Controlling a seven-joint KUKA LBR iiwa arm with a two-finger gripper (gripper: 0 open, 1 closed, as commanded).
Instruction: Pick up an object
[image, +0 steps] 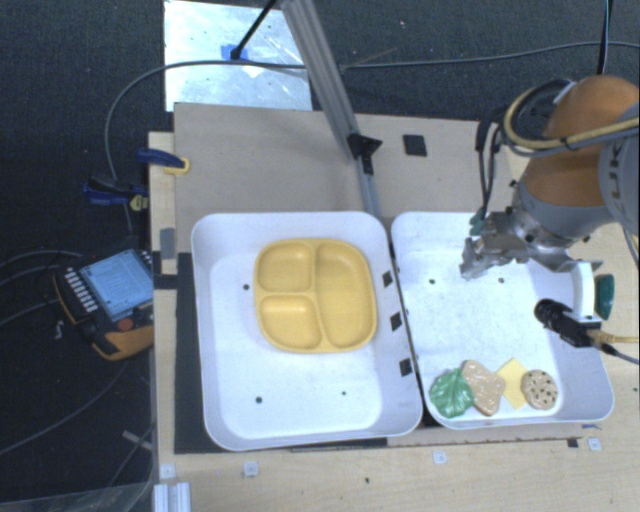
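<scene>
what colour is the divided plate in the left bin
Yellow. The divided plate shows plainly in the camera view, lying in the left bin.

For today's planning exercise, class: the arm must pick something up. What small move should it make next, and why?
Probably shift the gripper toward the near edge of the right bin. The gripper sits over the bin's far bare part, while the green leaf, toast, cheese slice and cookie cluster at the near edge.
</scene>
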